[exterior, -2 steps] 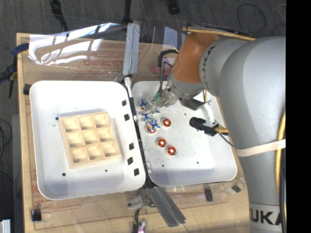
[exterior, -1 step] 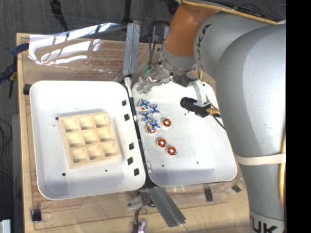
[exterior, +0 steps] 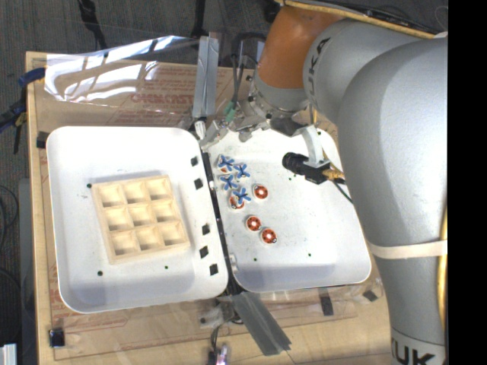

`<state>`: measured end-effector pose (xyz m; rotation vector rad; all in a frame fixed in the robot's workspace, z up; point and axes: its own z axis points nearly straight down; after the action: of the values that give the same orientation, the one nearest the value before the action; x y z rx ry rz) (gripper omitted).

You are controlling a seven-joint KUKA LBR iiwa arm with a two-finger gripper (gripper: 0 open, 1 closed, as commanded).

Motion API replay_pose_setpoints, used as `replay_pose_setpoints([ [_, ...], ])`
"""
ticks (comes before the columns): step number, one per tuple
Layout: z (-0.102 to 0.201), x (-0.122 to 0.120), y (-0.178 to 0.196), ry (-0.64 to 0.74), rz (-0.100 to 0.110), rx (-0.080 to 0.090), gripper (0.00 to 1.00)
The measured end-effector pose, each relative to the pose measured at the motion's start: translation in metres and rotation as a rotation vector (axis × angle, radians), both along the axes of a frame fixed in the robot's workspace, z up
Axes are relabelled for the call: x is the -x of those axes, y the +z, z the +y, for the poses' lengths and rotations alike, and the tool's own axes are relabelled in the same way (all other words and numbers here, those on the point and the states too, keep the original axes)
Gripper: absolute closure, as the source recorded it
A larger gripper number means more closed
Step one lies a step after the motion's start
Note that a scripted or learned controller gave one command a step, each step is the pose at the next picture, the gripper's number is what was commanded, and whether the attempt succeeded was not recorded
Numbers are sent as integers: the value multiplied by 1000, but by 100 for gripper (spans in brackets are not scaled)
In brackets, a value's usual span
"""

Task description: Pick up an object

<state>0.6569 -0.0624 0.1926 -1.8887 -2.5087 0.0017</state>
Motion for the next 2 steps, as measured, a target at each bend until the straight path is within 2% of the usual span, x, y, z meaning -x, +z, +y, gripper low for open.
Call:
replay_pose_setpoints([
  [1, -17, -10, -45, 13, -38, -8, 0],
  [2, -19, -8, -48, 41, -52, -11, 0],
])
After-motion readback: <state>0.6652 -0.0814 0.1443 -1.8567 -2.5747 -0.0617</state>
